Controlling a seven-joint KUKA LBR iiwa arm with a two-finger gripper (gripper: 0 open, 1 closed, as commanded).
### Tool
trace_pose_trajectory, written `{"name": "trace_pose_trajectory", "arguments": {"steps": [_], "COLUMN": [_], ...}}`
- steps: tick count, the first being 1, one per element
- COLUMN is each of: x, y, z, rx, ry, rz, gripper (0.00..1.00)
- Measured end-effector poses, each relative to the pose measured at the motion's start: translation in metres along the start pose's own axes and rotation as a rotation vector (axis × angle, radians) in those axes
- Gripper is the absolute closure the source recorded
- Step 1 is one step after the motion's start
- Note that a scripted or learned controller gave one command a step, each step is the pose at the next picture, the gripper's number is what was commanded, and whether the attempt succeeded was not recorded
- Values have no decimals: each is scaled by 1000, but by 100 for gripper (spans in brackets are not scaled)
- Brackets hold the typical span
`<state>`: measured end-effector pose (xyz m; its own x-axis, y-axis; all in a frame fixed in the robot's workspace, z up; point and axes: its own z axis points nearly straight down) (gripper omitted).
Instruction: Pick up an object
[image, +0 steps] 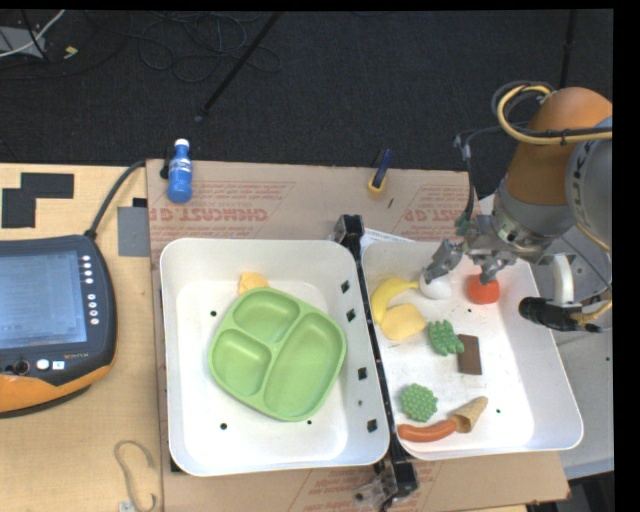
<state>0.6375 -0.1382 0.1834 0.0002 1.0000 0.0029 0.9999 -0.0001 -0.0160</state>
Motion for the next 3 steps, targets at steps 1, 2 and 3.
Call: {"name": "trace_pose_trajectory", "arguments": {"steps": [1, 2, 3], "x": [0, 1, 4], "y": [3, 5, 5], "z": [-8, 56, 98], "rx": [-13, -7, -10], "ry": [-2, -1, -2], "rz": [-1, -2, -4], "gripper": [0, 0, 0]}}
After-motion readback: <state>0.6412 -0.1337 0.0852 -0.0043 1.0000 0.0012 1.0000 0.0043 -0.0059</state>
